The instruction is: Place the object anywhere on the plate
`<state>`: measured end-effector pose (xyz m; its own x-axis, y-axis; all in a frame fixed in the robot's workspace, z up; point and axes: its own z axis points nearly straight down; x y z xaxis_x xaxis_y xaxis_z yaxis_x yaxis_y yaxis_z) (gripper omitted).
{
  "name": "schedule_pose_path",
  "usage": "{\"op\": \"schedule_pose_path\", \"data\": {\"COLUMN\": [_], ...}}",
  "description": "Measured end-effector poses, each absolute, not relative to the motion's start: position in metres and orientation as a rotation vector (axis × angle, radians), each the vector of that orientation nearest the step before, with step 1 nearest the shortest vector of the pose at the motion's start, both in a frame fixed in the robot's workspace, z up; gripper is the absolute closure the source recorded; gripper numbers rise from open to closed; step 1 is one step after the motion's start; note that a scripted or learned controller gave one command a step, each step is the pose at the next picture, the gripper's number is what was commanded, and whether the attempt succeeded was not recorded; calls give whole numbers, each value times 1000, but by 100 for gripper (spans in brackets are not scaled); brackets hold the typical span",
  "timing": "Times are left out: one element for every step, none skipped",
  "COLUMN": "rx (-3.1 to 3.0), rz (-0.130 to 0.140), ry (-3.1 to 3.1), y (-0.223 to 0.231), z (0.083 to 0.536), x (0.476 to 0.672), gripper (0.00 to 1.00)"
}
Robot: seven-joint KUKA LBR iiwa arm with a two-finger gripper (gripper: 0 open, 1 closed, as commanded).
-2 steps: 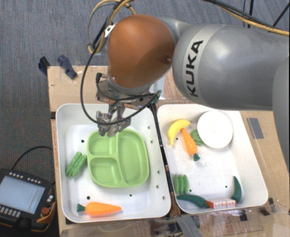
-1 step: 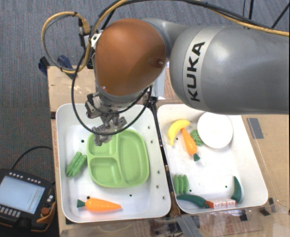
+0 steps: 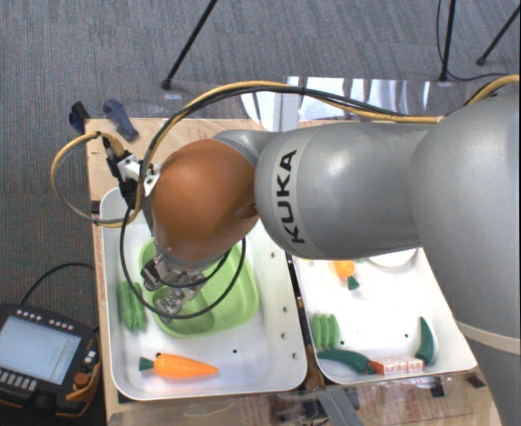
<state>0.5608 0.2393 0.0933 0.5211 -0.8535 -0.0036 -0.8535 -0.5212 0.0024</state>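
On grey carpet, bench (image 3: 96,153) bearing two bins; gripper (image 3: 171,304) over green plate (image 3: 242,295), opening hard to tell.

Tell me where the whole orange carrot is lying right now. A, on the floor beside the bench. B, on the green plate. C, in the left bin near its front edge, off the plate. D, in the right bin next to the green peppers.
C: the carrot lies on the white floor of the left bin, near its front edge, apart from the green plate, which sits farther back under the gripper.
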Motion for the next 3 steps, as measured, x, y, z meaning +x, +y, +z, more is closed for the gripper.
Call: {"op": "schedule_pose_path", "data": {"rx": [3057,3125,3115], "rz": [-1,7,5], "ry": [-757,-381,-472], "y": [246,247,247], "z": [186,108,187], "x": [611,577,644], "gripper": [100,100,100]}}
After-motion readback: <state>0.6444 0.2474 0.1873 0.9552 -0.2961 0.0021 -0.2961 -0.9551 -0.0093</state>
